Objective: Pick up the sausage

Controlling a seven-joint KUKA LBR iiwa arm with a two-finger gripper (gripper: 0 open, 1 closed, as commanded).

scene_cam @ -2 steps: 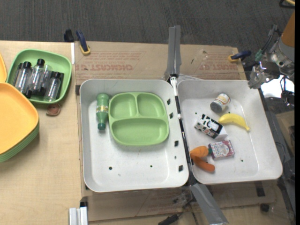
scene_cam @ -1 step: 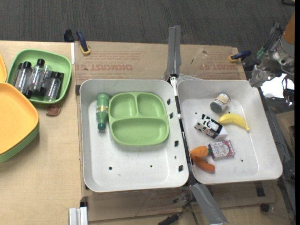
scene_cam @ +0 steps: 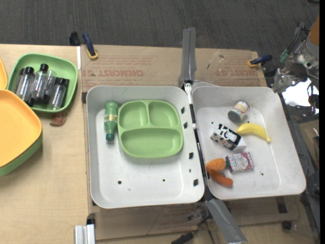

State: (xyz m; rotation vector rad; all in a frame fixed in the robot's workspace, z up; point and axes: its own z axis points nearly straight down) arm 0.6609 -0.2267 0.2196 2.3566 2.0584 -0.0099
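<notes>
The sausage [scene_cam: 222, 180], short and reddish-brown, lies near the front left corner of the right bin [scene_cam: 284, 184]. It touches an orange carrot [scene_cam: 216, 164] just behind it. My gripper [scene_cam: 284, 78] hangs over the far right corner of the right bin, well away from the sausage, with the arm behind it at the view's right edge. Nothing shows in its grasp.
The right bin also holds a pink carton [scene_cam: 239, 162], a black-and-white carton [scene_cam: 225, 136], a banana [scene_cam: 254, 131] and a small can [scene_cam: 238, 111]. The left bin [scene_cam: 142, 187] holds a green divided plate [scene_cam: 150, 128] and a green bottle [scene_cam: 110, 120]. A green tray of bottles [scene_cam: 42, 82] and orange plates [scene_cam: 18, 133] sit at the left.
</notes>
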